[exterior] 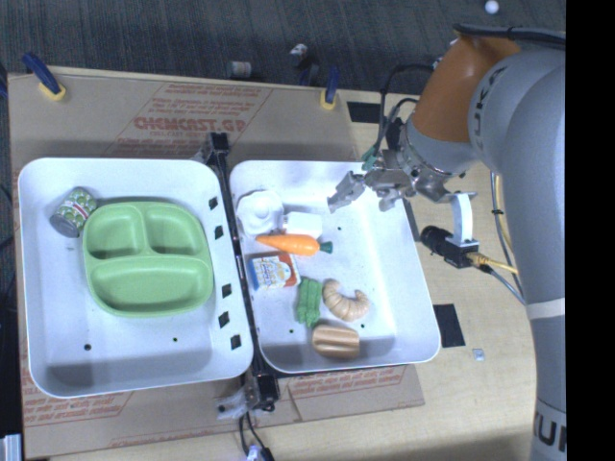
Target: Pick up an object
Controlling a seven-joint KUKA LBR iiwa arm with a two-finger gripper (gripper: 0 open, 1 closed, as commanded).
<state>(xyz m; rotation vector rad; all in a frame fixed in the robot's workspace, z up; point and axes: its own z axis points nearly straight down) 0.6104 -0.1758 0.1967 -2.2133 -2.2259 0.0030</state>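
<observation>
Carrot (288, 244) lies in right bin (408, 296), upper centre, long axis near horizontal, green stem end pointing right; gripper (370, 192) hovers apart above-right, fingers spread, holding nothing.

big smooth grey arm (524, 142) with a rounded orange band (459, 83) above the wrist. metal silver-grey claw (357, 188) hardware, black cables looping around it, a white bracket and a small black box with yellowish wire alongside.
</observation>
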